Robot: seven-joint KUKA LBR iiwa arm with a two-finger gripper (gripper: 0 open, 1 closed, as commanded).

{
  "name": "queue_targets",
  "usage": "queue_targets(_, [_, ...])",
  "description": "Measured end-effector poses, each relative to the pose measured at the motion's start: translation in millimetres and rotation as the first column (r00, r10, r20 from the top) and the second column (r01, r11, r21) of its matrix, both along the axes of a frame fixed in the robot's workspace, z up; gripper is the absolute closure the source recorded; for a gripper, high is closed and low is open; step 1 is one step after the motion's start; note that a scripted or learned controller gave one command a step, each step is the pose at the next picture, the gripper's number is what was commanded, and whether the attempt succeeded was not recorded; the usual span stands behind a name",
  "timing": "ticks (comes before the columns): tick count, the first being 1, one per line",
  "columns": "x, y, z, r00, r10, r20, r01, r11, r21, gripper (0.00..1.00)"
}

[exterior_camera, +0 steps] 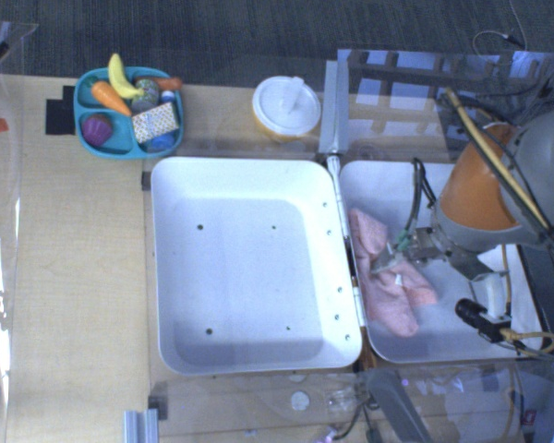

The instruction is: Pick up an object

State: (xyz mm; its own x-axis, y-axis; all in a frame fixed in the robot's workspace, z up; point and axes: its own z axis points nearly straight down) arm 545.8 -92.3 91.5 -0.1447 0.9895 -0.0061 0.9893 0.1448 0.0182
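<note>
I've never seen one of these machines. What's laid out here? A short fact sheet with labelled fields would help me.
arm: grey arm with an orange band, reaching in from the right
gripper: two-finger gripper, over the pink cloth
right bin: shallow white bin holding a crumpled pink cloth
left bin: shallow white bin
bench extras: blue divided tray of toy food; round white lidded container

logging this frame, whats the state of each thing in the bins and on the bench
pink cloth: crumpled, lying in the right bin
gripper: down over the pink cloth
left bin: flat on the bench
blue tray: holding toy food, behind the left bin
white lidded container: lid on, upright
</note>
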Motion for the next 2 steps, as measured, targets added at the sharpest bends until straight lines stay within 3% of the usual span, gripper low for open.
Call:
queue_targets(1, [55.3,2.9,84.5,0.998,0.058,-0.014,-0.058,0.998,0.002,0.0])
queue_targets(2, [7.0,-34.7,6.0,0.996,0.086,-0.005,-0.086,0.996,0.0,0.0])
